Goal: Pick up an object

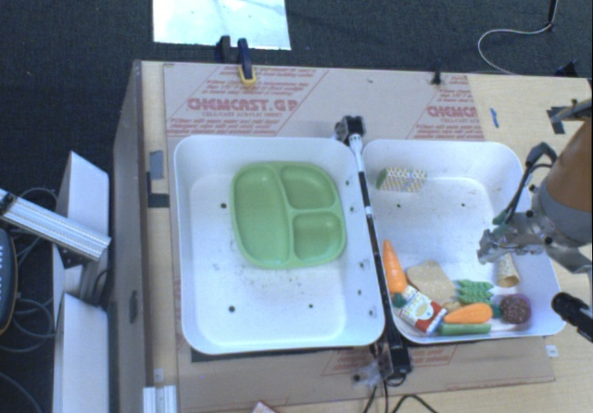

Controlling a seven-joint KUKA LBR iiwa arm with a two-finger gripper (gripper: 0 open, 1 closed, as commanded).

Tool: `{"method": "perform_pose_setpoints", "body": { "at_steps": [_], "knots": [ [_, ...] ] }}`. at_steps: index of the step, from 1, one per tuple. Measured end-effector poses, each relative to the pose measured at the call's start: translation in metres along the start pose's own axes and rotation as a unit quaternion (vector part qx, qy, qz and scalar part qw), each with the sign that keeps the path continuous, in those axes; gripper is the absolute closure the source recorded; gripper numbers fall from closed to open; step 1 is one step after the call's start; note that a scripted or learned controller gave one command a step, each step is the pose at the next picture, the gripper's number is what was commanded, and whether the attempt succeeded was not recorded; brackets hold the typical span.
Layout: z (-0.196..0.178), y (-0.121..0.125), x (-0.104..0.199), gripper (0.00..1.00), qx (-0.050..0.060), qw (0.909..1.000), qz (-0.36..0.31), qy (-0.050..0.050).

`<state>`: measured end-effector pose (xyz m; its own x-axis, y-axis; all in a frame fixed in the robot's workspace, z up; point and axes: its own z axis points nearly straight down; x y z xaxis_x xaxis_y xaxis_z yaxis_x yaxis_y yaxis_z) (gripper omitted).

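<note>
Camera view showed toy food crowded along the right bin's (pixel 435 154) near edge: a small carton (pixel 419 309), two carrots, one lying flat (pixel 468 314) and one angled by the divider (pixel 394 268), a cracker (pixel 432 279), something green (pixel 474 291) and a dark round piece (pixel 515 309). Just beyond, by the right wall, the gripper (pixel 505 249) hung over a tan cone-like piece (pixel 507 269); whether its fingers gripped anything I couldn't tell. Farther back lay a patterned wafer (pixel 403 179). A green divided plate (pixel 287 215) sat mid left bin (pixel 199 244).
</note>
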<state>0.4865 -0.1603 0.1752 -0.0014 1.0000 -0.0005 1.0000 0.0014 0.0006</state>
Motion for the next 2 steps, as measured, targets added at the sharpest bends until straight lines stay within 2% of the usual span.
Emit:
{"method": "perform_pose_setpoints", "body": {
  "at_steps": [1, 2],
  "knots": [
    [-0.024, 0.001, -0.007, 1.0, -0.001, 1.0, 0.0, 0.0],
    [0.05, 0.0, 0.04, 1.0, 0.001, 1.0, -0.001, 0.001]
  ]
}}
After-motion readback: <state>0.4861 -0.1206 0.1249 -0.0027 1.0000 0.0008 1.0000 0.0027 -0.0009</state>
